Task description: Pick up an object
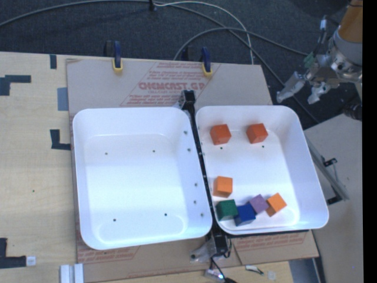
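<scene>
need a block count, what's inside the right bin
The right bin holds seven blocks: four orange, one green, one blue, one purple. Anything beneath the clustered ones is covered.

Lying in the right-hand bin, right of centre in the frame: six small blocks, all resting flat on its white floor. Sitting side by side but apart near the bin's upper edge, two orange-red cubes. Resting alone lower down, a lighter orange cube. Crowding together at the bottom edge, touching or nearly so: green, blue, purple and orange blocks.
</scene>
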### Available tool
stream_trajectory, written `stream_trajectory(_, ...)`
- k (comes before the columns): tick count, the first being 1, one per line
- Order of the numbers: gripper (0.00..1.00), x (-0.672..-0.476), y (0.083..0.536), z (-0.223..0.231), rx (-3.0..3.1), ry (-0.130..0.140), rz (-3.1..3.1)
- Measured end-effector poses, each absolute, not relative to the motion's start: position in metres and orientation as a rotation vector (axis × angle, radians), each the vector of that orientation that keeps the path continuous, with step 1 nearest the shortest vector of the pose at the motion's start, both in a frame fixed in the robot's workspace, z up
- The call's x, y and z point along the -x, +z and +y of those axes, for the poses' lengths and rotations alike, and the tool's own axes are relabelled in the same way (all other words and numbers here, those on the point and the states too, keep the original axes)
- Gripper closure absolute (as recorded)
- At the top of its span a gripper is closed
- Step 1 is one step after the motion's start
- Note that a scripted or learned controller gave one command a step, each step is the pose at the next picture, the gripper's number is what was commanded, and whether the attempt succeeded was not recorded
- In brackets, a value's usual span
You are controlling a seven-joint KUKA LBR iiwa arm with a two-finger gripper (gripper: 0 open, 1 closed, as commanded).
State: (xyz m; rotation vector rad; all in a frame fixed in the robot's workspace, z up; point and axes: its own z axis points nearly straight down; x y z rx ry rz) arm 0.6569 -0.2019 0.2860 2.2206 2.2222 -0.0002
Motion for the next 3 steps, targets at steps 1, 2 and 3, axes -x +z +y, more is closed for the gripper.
stream_trajectory(1,0.0,-0.657,0.286,-0.202,-2.221,0.0,2.222)
stream_trajectory(2,0.0,-0.67,0.161,-0.178,-2.226,-0.009,2.23)
stream_trajectory(3,0.0,-0.671,0.085,-0.169,-2.224,-0.005,2.225)
